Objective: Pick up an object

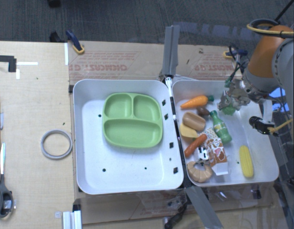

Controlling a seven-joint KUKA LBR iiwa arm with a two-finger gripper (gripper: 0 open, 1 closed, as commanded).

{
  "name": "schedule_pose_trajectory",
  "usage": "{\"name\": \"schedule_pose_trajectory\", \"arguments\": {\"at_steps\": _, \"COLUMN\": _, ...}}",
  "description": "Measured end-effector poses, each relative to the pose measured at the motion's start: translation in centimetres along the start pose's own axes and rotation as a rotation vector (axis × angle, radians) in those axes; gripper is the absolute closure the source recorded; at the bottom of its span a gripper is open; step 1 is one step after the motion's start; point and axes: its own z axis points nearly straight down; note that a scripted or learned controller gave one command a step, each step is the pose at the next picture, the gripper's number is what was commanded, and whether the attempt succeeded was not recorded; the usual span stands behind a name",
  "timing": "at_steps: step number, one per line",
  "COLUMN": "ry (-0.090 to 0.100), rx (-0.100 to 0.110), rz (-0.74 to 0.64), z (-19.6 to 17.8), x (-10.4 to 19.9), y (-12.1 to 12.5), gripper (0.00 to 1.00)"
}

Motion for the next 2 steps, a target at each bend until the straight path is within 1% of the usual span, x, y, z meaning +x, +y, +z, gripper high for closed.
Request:
{"name": "schedule_pose_trajectory", "arguments": {"at_steps": 1, "ry": 0.002, "rx": -0.001, "rz": 0.037, "z": -7.80, "x": 5.61, "y": 1.18, "gripper": 1.00}}
{"name": "schedule_pose_trajectory", "arguments": {"at_steps": 2, "ry": 0.000, "rx": 0.000, "rz": 0.034, "z": -8.61, "x": 5.59, "y": 1.18, "gripper": 1.00}}
